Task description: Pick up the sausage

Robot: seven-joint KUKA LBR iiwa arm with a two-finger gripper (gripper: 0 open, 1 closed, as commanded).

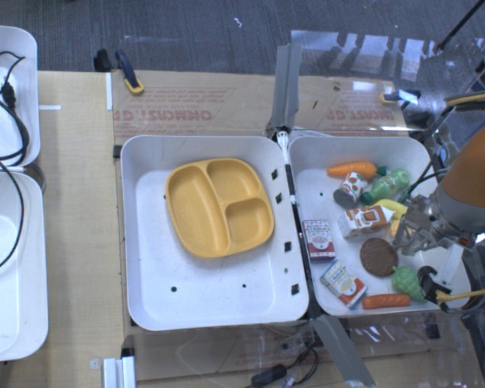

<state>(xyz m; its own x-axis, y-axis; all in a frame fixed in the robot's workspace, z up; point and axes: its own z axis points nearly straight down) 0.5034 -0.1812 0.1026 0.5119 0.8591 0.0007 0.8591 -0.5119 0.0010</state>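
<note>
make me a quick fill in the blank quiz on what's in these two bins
1. The yellow plate lies in the ____ bin.
2. That plate has ____ compartments.
3. The gripper hangs over the ____ bin.
4. The sausage lies along that bin's ____ edge, beside the broccoli.

Missing words: left; three; right; near

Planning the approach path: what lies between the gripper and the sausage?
In the camera view, a green leafy toy lies between the gripper and the sausage.
</note>
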